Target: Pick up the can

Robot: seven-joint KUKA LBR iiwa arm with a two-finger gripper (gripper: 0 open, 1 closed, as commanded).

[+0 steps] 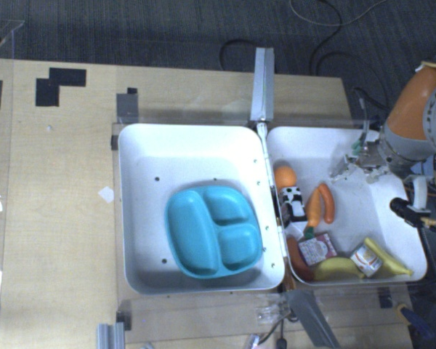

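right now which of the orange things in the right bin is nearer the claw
The carrot, the long tapered one lying mid-bin. It lies closer to the claw than the round orange, which sits against the bin's left wall by the divider.

The can (365, 259) is lying near the front of the right bin (392, 213), touching a banana (349, 267). The gripper (362, 158) is hovering well apart, over the bin's back, beside a carrot (320, 203).

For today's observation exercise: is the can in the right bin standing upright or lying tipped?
Tipped: the can lies on its side beside the banana.
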